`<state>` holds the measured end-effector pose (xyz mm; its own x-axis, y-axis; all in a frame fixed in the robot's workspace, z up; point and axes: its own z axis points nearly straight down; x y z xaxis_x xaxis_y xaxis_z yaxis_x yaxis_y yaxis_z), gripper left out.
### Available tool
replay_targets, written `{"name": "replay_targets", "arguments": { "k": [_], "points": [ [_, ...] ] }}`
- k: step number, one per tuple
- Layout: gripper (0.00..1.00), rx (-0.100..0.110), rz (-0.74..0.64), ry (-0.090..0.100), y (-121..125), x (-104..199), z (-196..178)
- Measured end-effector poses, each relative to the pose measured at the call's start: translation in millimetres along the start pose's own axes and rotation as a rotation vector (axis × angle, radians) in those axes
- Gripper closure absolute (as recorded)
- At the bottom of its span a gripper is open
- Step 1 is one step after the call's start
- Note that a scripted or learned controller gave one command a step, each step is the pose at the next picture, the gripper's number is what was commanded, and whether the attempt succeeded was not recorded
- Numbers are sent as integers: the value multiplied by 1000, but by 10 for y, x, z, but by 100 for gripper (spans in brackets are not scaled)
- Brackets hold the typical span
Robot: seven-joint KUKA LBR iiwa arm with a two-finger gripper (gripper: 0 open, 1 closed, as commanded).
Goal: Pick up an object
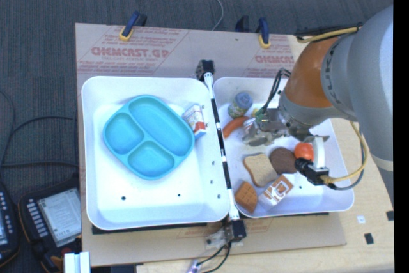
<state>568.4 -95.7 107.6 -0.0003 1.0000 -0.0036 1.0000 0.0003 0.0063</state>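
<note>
My gripper [254, 132] hangs low over the upper middle of the right bin [340, 200], hard against the right end of an orange carrot [230, 127]. Nothing shows as lifted. A grey-blue round piece [242, 100] lies just behind it. In front of it lie a bread slice [258, 167] and a dark brown disc [281, 159]. To the right sits an orange ball [303, 151]. A brown crusty piece [246, 196] and a small red-and-white carton [277, 190] rest near the front wall.
The left bin [102, 201] holds a blue divided plate [148, 135] and a small white-and-red carton [195, 118] by the dividing wall. The arm's orange band [313, 73] and grey body cover the right bin's far right side. Clamps stand at the board's back edge.
</note>
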Motion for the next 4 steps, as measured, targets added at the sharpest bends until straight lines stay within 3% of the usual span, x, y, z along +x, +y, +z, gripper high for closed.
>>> {"name": "replay_targets", "arguments": {
  "k": [1, 2, 3, 4],
  "points": [
    [0, 0, 0, 0, 0, 0, 0],
    [100, 0, 0, 0, 0, 2, -94],
    [0, 1, 0, 0, -1, 2, -93],
    [100, 2, -1, 1, 0, 5, -186]
  ]
}}
